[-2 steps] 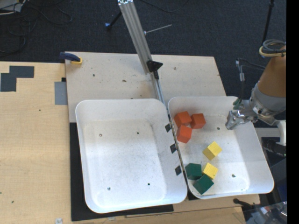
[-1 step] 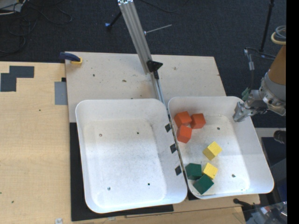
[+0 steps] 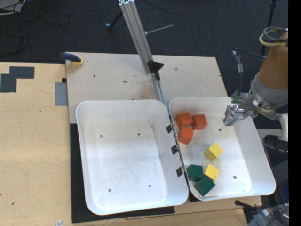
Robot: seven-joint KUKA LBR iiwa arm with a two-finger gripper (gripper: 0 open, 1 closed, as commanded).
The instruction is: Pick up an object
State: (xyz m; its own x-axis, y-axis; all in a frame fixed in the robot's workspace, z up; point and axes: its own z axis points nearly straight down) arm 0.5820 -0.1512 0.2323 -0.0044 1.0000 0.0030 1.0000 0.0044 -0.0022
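Observation:
In the right bin (image 3: pixel 254 173) lie three orange-red blocks (image 3: pixel 190 125) near its upper left, clustered together. A yellow block (image 3: pixel 214 151) sits mid-bin, and a second yellow block (image 3: pixel 211 172) rests lower, beside two dark green blocks (image 3: pixel 199 179) at the bin's lower left. My gripper (image 3: pixel 230 117) hangs over the upper right part of this bin, to the right of the orange-red blocks and apart from them. Nothing shows between its fingers.
The left bin (image 3: pixel 89 126) stands beside the right one, with small black clips (image 3: pixel 173 149) along the shared rim. A slanted aluminium post (image 3: pixel 139 36) rises behind the bins. A blue and yellow clamp (image 3: pixel 71 58) sits at the board's far left corner.

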